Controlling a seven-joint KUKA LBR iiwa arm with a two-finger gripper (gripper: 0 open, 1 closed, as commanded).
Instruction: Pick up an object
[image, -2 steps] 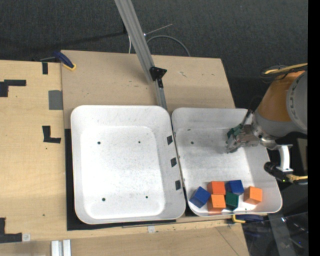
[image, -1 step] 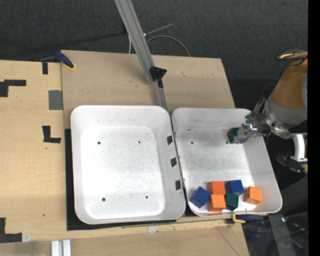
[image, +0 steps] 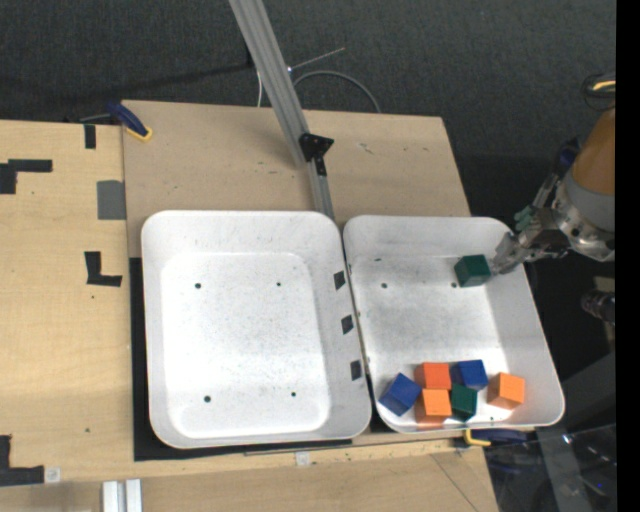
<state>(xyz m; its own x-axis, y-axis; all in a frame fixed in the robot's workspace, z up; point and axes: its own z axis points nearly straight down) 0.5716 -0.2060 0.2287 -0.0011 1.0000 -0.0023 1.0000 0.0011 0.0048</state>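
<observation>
Nearest the camera, along the near edge of the right bin (image: 520, 300), a cluster of small blocks is seen. A blue block (image: 400, 393) lies at the left of the cluster, tilted against the bin's near left corner. Just right of it an orange block (image: 435, 376) sits behind a second orange block (image: 435, 403). A blue block (image: 471, 374) and a dark green block (image: 463, 400) are packed beside these, and a third orange block (image: 508, 389) is set slightly apart at the right end.

Farther back in the same bin, near its far right corner, a single green block (image: 472, 270) is found, well apart from the cluster. The gripper (image: 508, 252) is placed just beside this block, at its right, and appears to touch its upper corner. The block is not seen between the fingers, and whether they are spread or closed cannot be told.

The left bin (image: 240, 330) is joined to the right bin along the middle. A grey metal bar (image: 285, 85) is slanted across the far side of the bench (image: 60, 250).
</observation>
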